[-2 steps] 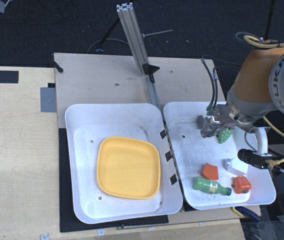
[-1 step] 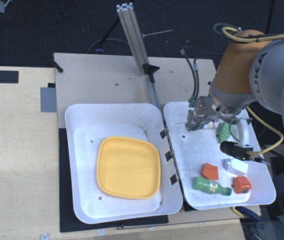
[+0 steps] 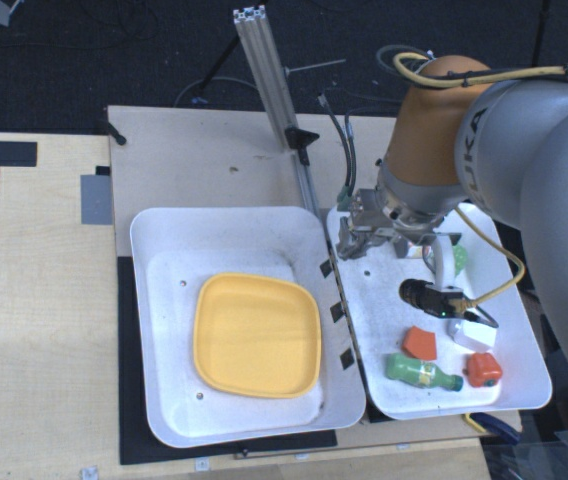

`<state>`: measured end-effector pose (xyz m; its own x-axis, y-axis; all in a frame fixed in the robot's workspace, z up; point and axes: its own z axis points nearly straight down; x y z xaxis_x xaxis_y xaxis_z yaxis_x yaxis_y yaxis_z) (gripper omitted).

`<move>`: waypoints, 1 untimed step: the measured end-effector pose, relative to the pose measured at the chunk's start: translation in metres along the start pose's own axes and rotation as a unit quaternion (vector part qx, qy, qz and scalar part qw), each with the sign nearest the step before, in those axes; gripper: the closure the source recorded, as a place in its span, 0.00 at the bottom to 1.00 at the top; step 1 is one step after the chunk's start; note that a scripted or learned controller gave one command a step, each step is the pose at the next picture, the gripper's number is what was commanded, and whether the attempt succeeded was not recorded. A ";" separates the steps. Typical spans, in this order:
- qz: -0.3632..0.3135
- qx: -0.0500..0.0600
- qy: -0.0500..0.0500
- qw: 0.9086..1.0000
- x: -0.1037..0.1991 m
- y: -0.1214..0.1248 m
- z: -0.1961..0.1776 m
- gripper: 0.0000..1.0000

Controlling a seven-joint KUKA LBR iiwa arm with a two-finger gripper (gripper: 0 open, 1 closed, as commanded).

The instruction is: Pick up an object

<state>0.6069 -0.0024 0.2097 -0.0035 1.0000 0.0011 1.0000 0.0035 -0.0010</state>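
Note:
The right bin holds several small items along its near and right side. An orange-red block lies beside a green bottle that is on its side. A red-orange piece sits by the right wall, with a white block just behind it. A green and white item lies farther back, partly under the arm. My gripper hangs over the bin's far left corner, close to the wall between the bins and well apart from these items. Nothing shows beneath it.
The left bin holds a yellow square plate in its middle. A slanted aluminium rail rises behind the bins, just left of the gripper. The grey arm covers the right bin's far right part.

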 end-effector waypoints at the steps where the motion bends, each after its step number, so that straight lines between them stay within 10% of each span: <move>1: 0.000 0.000 -0.001 1.000 0.058 0.002 -0.001 1.00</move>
